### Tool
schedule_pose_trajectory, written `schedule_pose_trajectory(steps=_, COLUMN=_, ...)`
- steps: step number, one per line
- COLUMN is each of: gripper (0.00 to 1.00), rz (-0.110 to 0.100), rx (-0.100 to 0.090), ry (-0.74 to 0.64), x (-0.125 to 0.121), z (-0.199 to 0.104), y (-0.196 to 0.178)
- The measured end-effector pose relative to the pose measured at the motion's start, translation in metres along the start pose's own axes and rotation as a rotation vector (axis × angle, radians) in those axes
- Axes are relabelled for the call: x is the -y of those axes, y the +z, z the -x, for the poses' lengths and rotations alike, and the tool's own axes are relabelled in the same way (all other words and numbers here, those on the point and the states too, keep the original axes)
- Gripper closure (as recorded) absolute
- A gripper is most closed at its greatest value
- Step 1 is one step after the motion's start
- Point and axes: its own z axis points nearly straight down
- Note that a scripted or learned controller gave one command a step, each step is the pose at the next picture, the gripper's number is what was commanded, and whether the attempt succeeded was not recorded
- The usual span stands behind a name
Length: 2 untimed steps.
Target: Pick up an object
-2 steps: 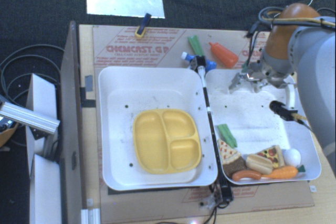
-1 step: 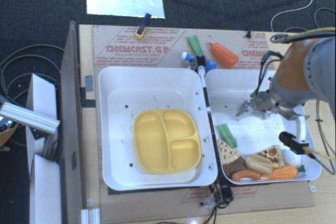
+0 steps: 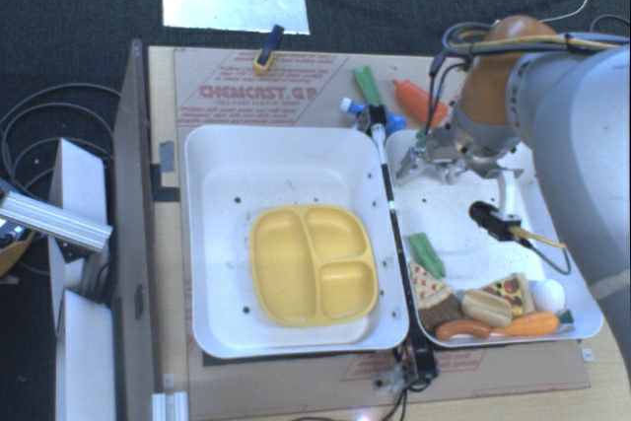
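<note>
camera view: both bins seen from above, arm (image 3: 552, 104) came in from 3 o'clock.
gripper (image 3: 434, 163): sat over the 11 o'clock corner of the right bin (image 3: 463, 232), near the divider. Metal parts showed under the wrist; can't tell the state of the pincer, nothing seen held in it.
pick candidates: toy food clustered at the right bin's 6 o'clock edge.
pizza slice (image 3: 426, 284): at 7 o'clock of that bin, touching a green piece (image 3: 427, 253) just above it.
hot dog (image 3: 487, 307): beside the pizza slice, toward 3 o'clock.
carrot (image 3: 498, 326): lay along the bin's bottom rim, under the hot dog.
egg (image 3: 548, 295): white, at the 5 o'clock corner.
left bin (image 3: 217, 212): held a yellow divided plate (image 3: 314, 263), roughly centred.
outside bins: orange carrot-like toy (image 3: 416, 99) and green stick (image 3: 367, 86) on the bench at 12 o'clock.
</note>
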Motion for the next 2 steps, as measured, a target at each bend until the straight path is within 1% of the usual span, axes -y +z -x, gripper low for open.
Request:
schedule_pose_trajectory(steps=1, gripper=0.0, rz=0.004, rx=0.009, ry=0.014, x=-0.016, z=0.082, y=-0.078)
schedule_pose_trajectory(steps=2, gripper=0.0, rz=-0.006, rx=0.0, ry=0.002, x=-0.015, z=0.005, y=-0.052)
